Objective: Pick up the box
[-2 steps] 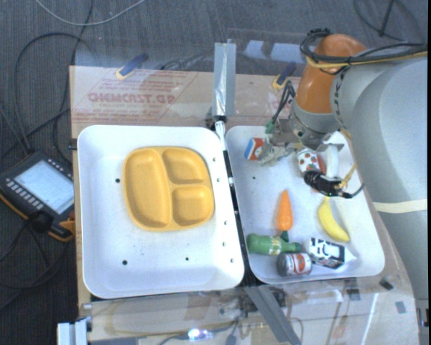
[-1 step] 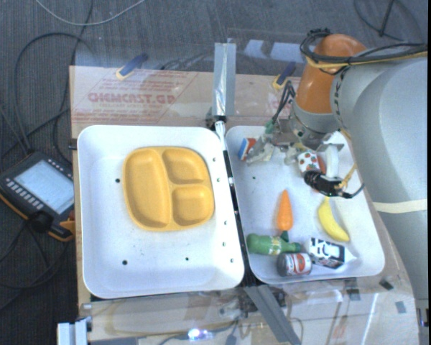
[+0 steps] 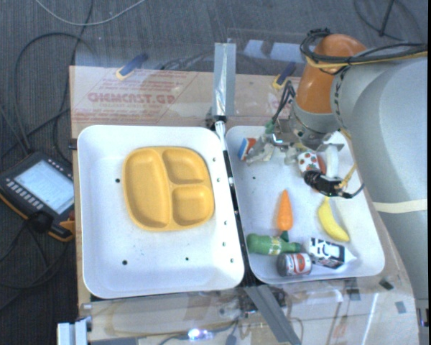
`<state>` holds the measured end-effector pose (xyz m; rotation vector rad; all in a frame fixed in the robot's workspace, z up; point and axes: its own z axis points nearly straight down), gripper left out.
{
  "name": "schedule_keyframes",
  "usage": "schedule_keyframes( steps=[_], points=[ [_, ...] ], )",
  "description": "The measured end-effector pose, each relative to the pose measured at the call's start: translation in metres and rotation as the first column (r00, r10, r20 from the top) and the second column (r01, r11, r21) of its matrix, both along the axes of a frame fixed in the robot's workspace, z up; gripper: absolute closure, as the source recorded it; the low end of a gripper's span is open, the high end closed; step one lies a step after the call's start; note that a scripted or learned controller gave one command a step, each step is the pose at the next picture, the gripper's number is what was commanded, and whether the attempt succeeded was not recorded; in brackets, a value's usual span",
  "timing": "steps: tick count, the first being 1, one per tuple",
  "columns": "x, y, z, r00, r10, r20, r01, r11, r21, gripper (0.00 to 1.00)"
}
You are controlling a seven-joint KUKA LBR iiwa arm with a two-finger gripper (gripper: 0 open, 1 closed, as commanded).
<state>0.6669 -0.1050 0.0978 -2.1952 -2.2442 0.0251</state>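
Note:
A small black and white box point(image 3: 326, 253) lies near the front right corner of the right bin point(image 3: 366, 264), touching a red-labelled can point(image 3: 294, 264). My gripper point(image 3: 267, 144) hangs low over the bin's back left part, well away from that box. A small white, red and blue carton point(image 3: 245, 148) lies just left of the gripper, by the bin's left wall. Whether it touches the gripper is unclear.
In the right bin lie a carrot point(image 3: 284, 210), a banana point(image 3: 332, 221), a green bottle point(image 3: 271, 244) and a red and white item point(image 3: 310, 162) under the wrist. The left bin point(image 3: 100, 264) holds a yellow divided tray point(image 3: 169, 187). A black cable point(image 3: 329, 185) loops beside the arm.

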Motion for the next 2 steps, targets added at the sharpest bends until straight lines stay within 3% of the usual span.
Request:
schedule_keyframes(
  steps=[2],
  points=[
    [0.0000,0.0000,0.0000,1.000,0.000,0.000,0.000,1.000,0.000,0.00]
  ],
)
